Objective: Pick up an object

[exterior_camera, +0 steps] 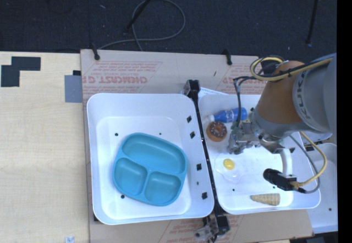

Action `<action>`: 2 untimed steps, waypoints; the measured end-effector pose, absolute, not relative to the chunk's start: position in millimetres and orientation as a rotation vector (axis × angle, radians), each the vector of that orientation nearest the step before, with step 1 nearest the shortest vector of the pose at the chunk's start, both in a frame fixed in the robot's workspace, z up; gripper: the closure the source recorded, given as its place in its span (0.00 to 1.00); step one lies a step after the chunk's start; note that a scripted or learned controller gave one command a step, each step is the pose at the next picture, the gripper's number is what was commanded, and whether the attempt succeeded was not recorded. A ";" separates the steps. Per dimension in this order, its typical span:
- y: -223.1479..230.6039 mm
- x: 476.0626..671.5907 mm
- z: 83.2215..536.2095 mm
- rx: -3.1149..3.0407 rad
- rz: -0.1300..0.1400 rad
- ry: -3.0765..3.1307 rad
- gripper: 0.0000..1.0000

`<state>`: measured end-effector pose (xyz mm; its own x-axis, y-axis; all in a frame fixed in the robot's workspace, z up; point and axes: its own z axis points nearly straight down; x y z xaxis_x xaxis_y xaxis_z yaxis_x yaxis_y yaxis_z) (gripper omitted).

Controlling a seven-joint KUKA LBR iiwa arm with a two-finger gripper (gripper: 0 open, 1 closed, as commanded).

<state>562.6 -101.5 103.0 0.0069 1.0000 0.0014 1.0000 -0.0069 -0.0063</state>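
- Room is tight in the right bin: the claw hangs near its left wall, and the arm covers the far right corner.
- I cannot tell if the claw is spread or pressed together.
- Things to pick lie close: a brown donut just beside the claw, a blue bottle partly hidden, maybe a toy egg, and a cone by the near edge.
- The left bin holds a blue plate.
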 end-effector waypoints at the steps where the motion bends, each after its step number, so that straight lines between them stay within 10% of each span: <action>1: -107.1 565.0 146.1 -2.230 0.000 -2.213 1.00; 2: -105.1 562.5 208.5 -2.222 -0.003 -2.224 1.00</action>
<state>562.5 -105.1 208.5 -0.0006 1.0000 -0.0002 1.0000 0.0006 0.0029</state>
